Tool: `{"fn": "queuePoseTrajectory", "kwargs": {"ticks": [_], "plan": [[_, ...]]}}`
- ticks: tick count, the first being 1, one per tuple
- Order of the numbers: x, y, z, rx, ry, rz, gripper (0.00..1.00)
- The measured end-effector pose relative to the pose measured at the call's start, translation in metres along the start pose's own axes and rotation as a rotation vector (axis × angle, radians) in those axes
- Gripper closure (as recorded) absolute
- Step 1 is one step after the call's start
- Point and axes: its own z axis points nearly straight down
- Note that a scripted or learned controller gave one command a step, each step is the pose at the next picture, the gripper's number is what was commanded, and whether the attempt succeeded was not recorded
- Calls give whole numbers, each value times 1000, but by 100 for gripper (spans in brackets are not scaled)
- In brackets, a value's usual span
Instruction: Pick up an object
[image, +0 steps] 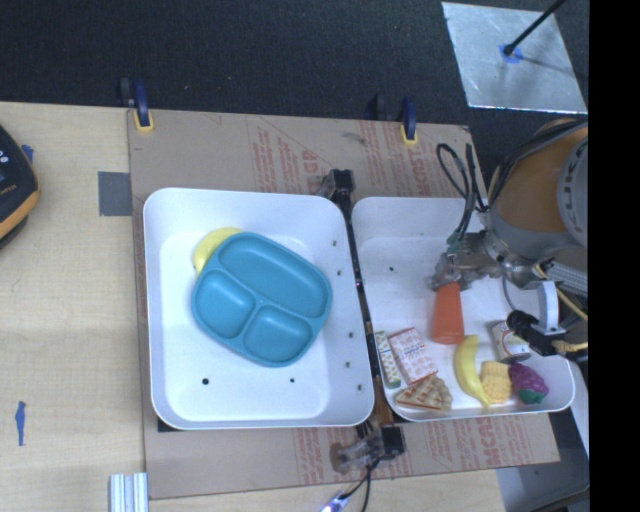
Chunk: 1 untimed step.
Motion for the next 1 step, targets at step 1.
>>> {"fn": "queuePoseTrajectory", "kwargs": {"ticks": [1], "plan": [[49, 63, -45, -4, 3, 3, 100]]}}
